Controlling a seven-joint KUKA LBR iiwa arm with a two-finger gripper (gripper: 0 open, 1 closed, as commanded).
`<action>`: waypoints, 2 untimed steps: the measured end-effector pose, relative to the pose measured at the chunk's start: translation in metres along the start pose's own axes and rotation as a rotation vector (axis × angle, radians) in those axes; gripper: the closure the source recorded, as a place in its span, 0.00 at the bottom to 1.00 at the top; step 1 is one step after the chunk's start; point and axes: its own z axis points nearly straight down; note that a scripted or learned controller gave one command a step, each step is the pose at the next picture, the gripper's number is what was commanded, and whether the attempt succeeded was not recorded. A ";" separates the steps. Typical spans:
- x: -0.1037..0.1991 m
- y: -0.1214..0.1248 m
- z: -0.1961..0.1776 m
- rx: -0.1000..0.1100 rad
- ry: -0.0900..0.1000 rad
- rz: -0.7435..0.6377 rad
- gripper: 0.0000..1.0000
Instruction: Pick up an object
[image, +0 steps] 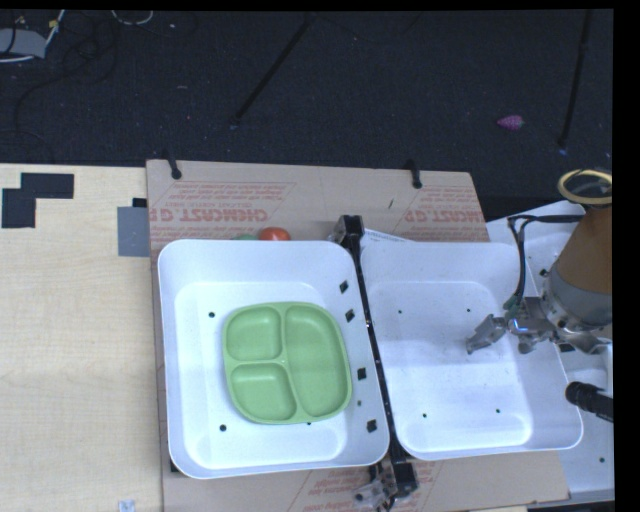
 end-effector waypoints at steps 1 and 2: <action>0.001 -0.001 0.054 0.000 0.000 0.001 0.00; 0.000 0.000 0.041 -0.002 -0.001 0.004 1.00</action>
